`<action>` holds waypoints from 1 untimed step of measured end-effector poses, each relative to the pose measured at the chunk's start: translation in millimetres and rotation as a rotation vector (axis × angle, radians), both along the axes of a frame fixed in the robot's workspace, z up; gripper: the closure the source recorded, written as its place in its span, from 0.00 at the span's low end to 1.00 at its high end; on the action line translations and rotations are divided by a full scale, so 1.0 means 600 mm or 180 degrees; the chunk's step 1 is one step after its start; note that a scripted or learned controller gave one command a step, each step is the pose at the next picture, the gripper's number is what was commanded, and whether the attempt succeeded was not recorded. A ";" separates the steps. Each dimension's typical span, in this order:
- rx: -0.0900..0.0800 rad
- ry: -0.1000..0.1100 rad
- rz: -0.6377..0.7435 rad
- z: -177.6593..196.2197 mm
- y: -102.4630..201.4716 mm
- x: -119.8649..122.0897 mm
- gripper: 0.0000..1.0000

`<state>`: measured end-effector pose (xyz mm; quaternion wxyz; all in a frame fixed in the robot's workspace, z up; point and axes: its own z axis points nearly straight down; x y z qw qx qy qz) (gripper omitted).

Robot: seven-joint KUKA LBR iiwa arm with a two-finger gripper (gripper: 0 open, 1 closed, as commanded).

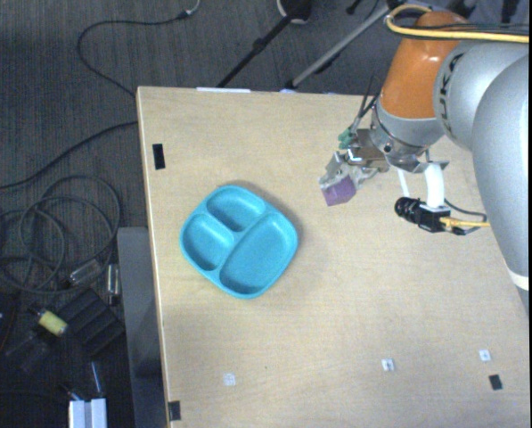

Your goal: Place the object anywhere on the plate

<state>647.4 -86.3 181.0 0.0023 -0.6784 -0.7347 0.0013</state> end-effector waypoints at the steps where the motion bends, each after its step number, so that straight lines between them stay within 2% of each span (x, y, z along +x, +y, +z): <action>1: -0.0006 0.0008 -0.0699 -0.001 0.144 -0.054 1.00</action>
